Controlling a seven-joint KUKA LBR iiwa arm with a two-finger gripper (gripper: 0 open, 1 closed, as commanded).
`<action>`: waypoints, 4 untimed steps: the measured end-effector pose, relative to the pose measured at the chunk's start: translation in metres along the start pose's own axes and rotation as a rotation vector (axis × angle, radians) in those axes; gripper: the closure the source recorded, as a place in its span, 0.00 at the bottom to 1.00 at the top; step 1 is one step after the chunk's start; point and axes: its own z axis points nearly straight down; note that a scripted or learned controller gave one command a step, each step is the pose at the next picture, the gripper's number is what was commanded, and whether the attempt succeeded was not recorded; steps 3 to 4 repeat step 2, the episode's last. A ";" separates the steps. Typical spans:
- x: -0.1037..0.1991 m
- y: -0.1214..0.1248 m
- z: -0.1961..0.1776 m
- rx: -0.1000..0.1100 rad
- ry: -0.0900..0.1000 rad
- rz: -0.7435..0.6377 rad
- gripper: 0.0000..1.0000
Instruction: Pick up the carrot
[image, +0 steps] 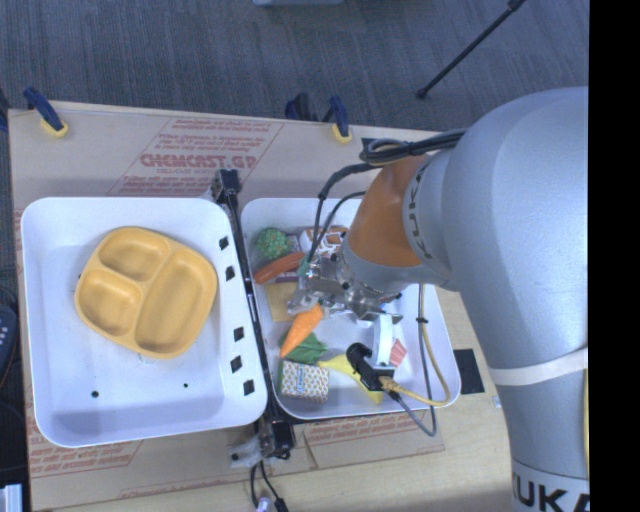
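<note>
The carrot (301, 330) is orange with green leaves at its lower end. It lies at a slant in the right bin (436, 370), near that bin's left wall. My gripper (316, 288) hangs low over the middle of the right bin, just above and to the right of the carrot's thin tip. The arm's wrist and orange band hide most of the gripper. Nothing shows between it and the carrot's tip.
A green broccoli piece (270, 242) and an orange-red stick (279, 268) lie at the right bin's back left. A patterned small box (304, 381), a yellow piece (343, 369) and a white packet (389, 346) lie near its front. The left bin (60, 400) holds a yellow divided plate (145, 291).
</note>
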 end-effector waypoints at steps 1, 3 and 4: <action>0.014 0.044 -0.090 -0.002 0.000 0.286 1.00; -0.007 0.019 -0.132 -0.003 0.000 0.467 1.00; -0.007 0.019 -0.132 -0.003 0.000 0.467 1.00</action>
